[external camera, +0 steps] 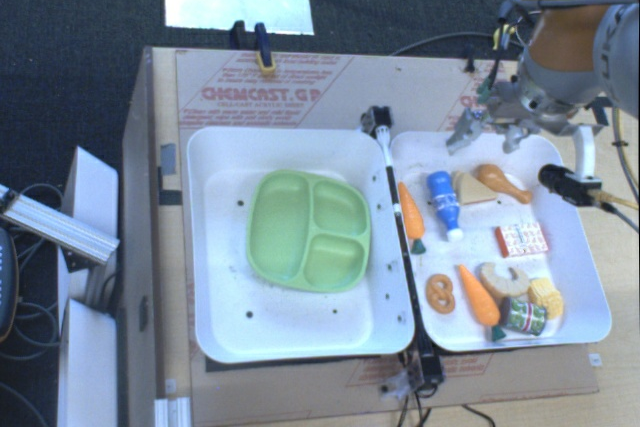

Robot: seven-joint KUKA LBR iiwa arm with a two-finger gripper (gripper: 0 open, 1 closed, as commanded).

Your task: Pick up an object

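Camera view shows the gripper (487, 133) with fingers spread open and empty above the right bin (585, 260), so descending here could miss the drumstick (500, 180) and strike the bin floor.

Bench (300, 80); two white bins (225, 315) side by side

Right bin (590, 245) crowded w/ toys — left bin's rim (215, 245) open.

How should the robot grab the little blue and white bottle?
Probably from straight above, pinching the blue plastic bottle across its wide blue middle. It lies flat on its side, its white cap toward the nearer edge of the right white bin, and there is bare bin floor on both long sides.
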